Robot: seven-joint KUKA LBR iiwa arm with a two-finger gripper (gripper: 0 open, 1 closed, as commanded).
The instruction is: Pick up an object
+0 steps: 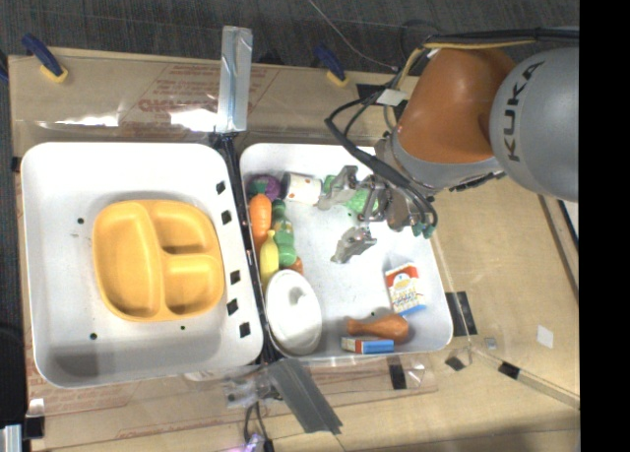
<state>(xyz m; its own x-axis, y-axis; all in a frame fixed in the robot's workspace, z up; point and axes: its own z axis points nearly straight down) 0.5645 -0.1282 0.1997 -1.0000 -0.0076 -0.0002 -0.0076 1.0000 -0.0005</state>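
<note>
Nearby, gripper (pixel 349 214) over right bin (pixel 433 292) — carrot (pixel 259 215), white bowl (pixel 293 308) alongside.

Right bin (pixel 433 273) centre free; toys crowd left wall, bottom edge

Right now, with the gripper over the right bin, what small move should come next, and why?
Probably lower the gripper straight down a little. It hangs over a bare patch of the right bin with nothing between its fingers, and the nearest items, the carrot and small carton, lie off to either side.
</note>
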